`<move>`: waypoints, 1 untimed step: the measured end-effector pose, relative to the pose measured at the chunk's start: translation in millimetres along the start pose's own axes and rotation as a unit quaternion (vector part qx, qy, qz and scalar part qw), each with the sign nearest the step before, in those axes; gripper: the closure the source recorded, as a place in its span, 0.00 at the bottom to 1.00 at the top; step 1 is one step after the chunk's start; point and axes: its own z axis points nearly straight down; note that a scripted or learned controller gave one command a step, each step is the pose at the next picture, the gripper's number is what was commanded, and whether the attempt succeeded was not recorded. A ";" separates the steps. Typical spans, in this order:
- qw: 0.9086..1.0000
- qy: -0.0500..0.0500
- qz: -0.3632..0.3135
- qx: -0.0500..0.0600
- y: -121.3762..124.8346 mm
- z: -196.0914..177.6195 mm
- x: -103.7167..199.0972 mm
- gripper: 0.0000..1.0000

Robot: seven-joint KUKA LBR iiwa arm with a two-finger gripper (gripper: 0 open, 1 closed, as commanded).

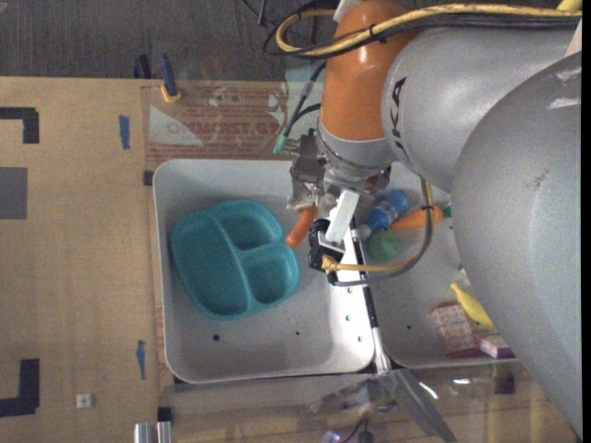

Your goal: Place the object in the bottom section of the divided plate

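Currently, camera view: the gripper [309,221] hangs over the right part of the left bin [185,340], just beside the teal divided plate [235,258]. An orange carrot-like object [300,228] pokes out slantwise at the gripper's tip, its lower end close to the plate's right rim. I cannot tell whether it sits between the fingers or only lies under them, nor how far the gripper is spread; the wrist body hides that.

Risks, as judged from here:
- If the hold is weak or absent, the object could fall onto the bin floor between plate and bin wall, short of any section.
- The object sits nearest the plate's right-hand sections; releasing here would likely land it in the wrong section or on a ridge, where it could roll.
- A yellow cable [388,264] loops below the wrist and could snag on the wall between the bins.

Room and edges: the plate lies left of centre in its bin, with bare white floor below and to its right, so lateral travel there looks free. The right bin [416,340] holds a blue bottle [388,207], a green ball [385,245] and small packets [454,326], all close beside the wrist. The cardboard-covered counter [74,247] lies well clear at left.
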 end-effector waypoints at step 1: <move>1.000 0.000 0.019 0.000 -17.9 19.5 66.2 1.00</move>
